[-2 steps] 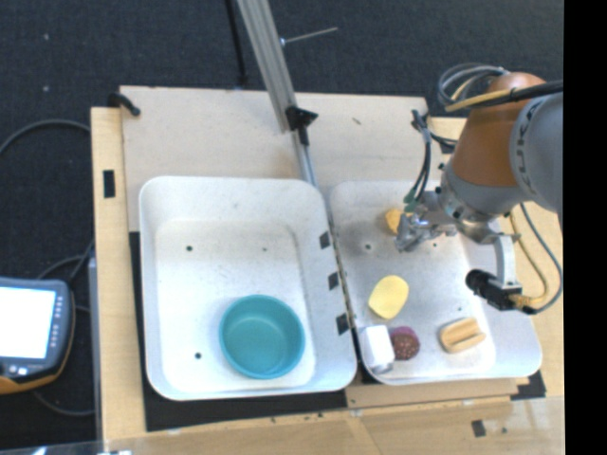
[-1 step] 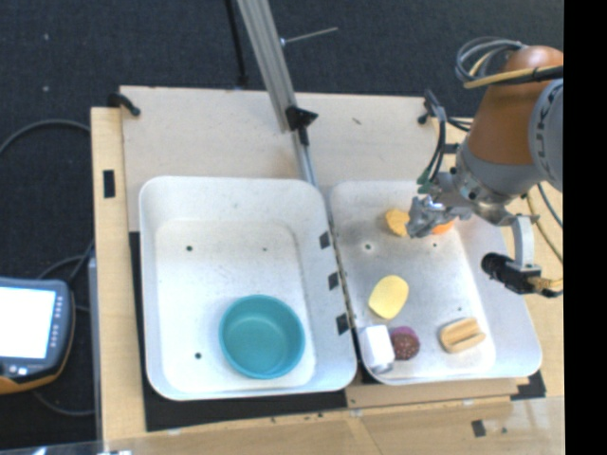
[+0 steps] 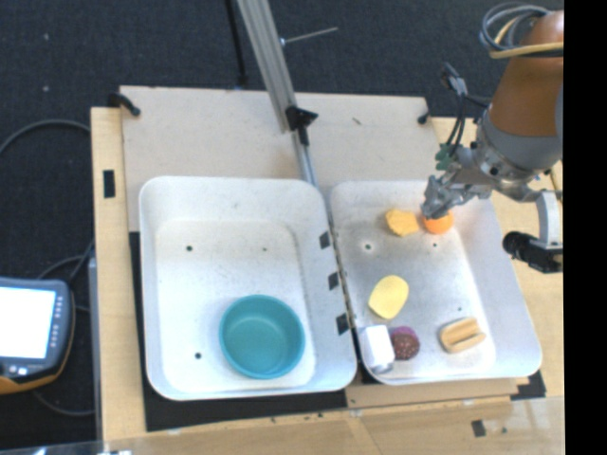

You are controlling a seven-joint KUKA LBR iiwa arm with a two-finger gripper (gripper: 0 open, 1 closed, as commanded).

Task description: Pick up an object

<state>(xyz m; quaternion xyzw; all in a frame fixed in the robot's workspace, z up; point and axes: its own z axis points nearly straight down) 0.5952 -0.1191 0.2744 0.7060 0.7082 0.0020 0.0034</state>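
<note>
The hand (image 3: pixel 438 205) is positioned over the orange object (image 3: pixel 437 223) in the right bin (image 3: pixel 498 282), beside a yellow piece (image 3: pixel 401 222); its finger state cannot be determined.

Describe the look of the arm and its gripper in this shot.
The arm is a thick rounded body, mostly orange-brown in this view, with a grey section lower down toward the wrist. Pale looped cables sit at its top, and thin dark cables run down its side. The gripper is a small grey metal assembly with dark parts.
</note>
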